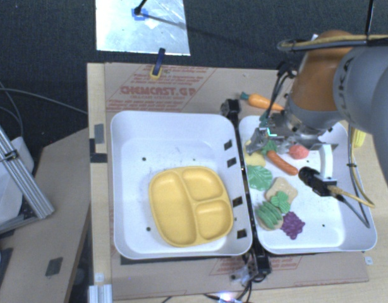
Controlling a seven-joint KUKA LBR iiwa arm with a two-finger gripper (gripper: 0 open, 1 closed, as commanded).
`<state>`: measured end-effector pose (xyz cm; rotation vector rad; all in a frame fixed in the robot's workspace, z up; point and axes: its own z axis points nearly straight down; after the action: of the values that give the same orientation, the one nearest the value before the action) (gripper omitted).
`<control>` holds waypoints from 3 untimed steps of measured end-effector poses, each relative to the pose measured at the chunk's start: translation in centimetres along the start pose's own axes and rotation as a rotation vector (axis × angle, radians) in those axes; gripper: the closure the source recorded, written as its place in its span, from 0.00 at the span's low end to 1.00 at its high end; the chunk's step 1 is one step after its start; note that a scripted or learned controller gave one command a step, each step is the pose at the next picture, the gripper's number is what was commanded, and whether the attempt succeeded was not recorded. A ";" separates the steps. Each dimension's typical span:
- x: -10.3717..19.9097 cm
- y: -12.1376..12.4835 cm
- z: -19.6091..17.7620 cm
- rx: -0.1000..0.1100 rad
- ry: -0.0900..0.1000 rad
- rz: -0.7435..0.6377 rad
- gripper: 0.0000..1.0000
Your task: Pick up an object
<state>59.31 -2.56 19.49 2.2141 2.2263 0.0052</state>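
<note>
Brown cardboard (181, 90) printed in red lies under both white bins. Nearest, in the left bin (127, 169), a yellow divided plate (191, 204) sits toward five o'clock of the floor. In the right bin (345, 232), purple grapes (293, 224) lie at about seven o'clock, a green leafy piece (270, 209) touching them at their ten o'clock. Just past that comes a tan slice (284, 187), then a green lettuce leaf (259, 177) by the bin's nine o'clock wall. Farther in, an orange carrot (283, 163) lies slanted, a pale yellow piece (255, 160) at its nine o'clock and a pink piece (299, 151) at its one o'clock. The gripper (270, 141) hangs over this cluster, at the bin's ten o'clock, just beside the carrot's far end; whether it is released or clenched cannot be told. A second carrot (262, 100) rests by the bin's far rim at eleven o'clock. Farthest, a blue and yellow clip (158, 64) and a shiny foil sheet (142, 17) lie toward twelve o'clock.
</note>
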 end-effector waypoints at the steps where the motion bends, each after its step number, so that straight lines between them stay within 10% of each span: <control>1: 5.0 3.3 -5.6 -0.005 0.001 -0.004 0.00; 2: 4.6 3.1 -5.3 0.001 -0.001 0.001 0.00; 3: 7.3 3.5 -26.7 -0.018 0.001 -0.002 0.00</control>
<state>62.63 4.72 46.16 2.2028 2.2202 0.0268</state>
